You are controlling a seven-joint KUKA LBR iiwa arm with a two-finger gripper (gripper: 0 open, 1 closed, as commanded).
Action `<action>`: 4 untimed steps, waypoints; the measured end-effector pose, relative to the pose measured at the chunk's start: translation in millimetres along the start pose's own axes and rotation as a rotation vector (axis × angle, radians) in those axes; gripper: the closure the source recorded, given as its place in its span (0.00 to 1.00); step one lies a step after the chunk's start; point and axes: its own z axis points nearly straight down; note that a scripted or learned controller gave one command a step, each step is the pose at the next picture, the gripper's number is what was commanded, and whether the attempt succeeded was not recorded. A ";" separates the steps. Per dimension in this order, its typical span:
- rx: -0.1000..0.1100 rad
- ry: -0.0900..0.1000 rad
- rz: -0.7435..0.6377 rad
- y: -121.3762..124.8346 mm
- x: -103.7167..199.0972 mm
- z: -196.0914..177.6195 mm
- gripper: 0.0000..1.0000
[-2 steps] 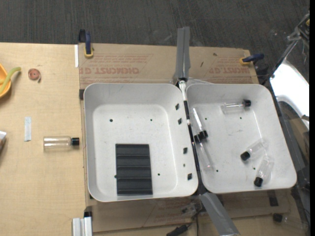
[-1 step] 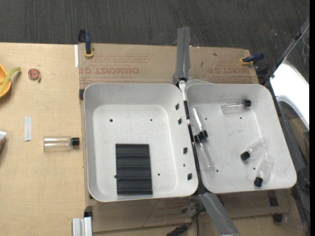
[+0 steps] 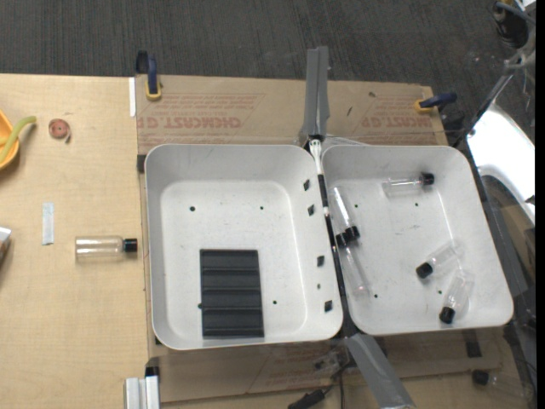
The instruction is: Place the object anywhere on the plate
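Note:
A black ribbed plate (image 3: 230,294) lies flat in the front part of the left bin (image 3: 170,228). The right bin (image 3: 477,228) holds several clear vials with black caps. One vial (image 3: 404,184) lies near the back, and two lie close together at the front right (image 3: 436,260) (image 3: 457,295). A long thin vial (image 3: 341,217) rests along that bin's left wall, with another clear tube (image 3: 356,273) just in front of it. None of the vials touches the plate.
A capped clear vial (image 3: 102,246) lies on the wooden bench left of the bins. Further left are a white strip (image 3: 48,223), a small red disc (image 3: 58,129) and a yellow object (image 3: 8,141). Clamps (image 3: 146,68) (image 3: 434,102) hold the cardboard behind the bins.

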 end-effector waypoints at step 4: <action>-0.001 0.000 -0.004 53.0 4.2 -0.3 0.00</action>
